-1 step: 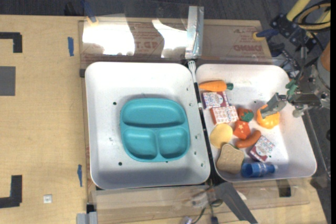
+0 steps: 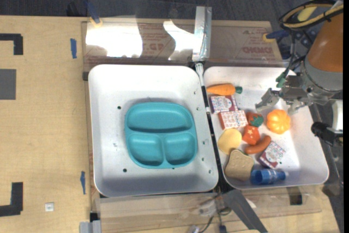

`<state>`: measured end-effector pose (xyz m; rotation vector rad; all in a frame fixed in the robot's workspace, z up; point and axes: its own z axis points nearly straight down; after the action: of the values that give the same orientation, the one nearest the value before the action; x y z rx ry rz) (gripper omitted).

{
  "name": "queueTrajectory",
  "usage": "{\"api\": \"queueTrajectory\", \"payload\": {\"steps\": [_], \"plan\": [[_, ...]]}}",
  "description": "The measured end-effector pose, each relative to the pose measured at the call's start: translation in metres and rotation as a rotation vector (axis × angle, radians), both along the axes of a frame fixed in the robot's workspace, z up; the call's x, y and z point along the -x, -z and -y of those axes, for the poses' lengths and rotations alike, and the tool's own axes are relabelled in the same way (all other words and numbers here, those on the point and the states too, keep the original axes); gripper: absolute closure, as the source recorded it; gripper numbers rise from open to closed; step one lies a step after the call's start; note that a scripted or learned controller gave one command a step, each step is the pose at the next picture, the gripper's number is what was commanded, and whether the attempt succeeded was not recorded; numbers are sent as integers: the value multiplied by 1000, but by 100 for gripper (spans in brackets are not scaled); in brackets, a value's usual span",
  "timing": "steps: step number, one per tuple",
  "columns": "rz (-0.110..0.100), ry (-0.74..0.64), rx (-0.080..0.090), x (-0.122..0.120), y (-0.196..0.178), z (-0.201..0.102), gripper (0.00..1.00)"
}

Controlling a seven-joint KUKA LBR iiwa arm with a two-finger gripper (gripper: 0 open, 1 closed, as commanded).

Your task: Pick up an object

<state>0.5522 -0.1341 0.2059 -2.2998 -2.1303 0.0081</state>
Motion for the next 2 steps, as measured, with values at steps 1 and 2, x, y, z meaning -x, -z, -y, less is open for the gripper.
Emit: {"api": "queueTrajectory", "payload": {"steps": [1, 2], "plan": [[4, -2, 0, 42, 34, 15, 0], [13, 97, 0, -4, 111, 63, 0]]}}
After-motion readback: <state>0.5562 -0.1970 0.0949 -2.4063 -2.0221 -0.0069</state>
